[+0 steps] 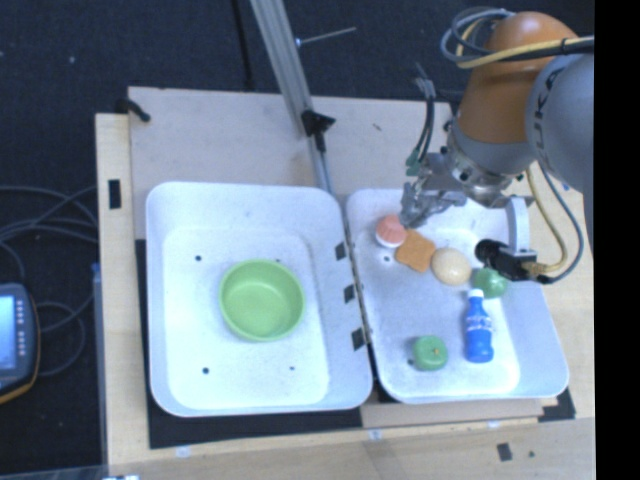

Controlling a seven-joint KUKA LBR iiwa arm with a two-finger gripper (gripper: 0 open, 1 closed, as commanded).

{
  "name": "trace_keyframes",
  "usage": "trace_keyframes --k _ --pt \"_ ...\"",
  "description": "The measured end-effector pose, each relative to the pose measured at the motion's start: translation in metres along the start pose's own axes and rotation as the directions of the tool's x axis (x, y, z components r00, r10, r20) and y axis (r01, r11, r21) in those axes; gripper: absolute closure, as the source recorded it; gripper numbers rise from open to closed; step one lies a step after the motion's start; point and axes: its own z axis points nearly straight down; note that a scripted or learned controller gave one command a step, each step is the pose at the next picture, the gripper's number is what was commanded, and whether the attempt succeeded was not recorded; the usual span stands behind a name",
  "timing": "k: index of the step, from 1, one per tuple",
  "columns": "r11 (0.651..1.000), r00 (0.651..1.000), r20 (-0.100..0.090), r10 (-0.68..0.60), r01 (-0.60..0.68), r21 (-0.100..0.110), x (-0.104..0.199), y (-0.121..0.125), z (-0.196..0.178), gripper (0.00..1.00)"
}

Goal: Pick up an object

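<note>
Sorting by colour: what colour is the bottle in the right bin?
Blue with a white cap, camera view.

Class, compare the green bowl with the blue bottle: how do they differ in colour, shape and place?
The green bowl is wide, round and open; the blue bottle is narrow with a white cap. The bowl sits alone in the left bin; the bottle lies among other items in the right bin. Both rest on a white bin floor.

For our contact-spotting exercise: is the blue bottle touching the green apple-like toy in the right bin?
Apart. The camera view shows the blue bottle and the green apple-like toy separated by a strip of the right bin's white floor.
</note>
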Motion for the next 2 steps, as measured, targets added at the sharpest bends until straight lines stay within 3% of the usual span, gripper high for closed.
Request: trace_keyframes --k 2 --pt "1.0 1.0 -0.001 -0.001 0.001 0.0 0.098 -0.05 -0.011 1.0"
